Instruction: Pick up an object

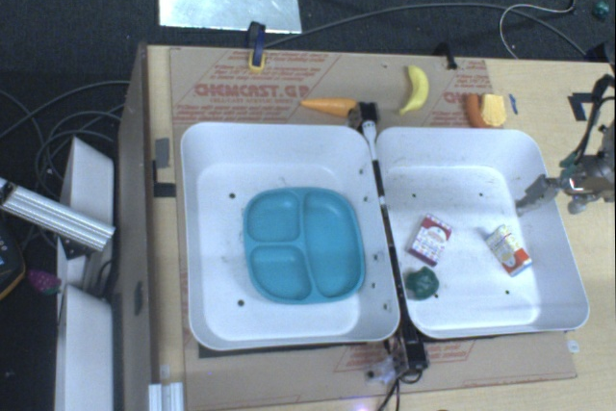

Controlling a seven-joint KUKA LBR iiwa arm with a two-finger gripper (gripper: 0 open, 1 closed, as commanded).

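**Camera view: three small things in the right bin, one tray in the left**

Camera view, looking down on the bench: two white bins lie side by side. The left bin [207,207] holds one blue divided tray [304,243] with three compartments, lying flat near the bin's middle. The right bin [462,159] holds three small objects: a red-and-white packet [430,240] near the bin's left part, a dark green lump [421,282] just below that packet, and a white carton with red on it [507,249] toward the right side, tilted.

On the brown board behind the bins lie three toy foods: one carrot [330,107], one banana [416,89] and one orange-and-yellow piece [486,110].

The gripper [531,196] enters at the right edge, above the right bin's right rim and up from the white carton, apart from it. Whether it is spread or pressed together, I cannot tell; nothing is seen pinched in it.
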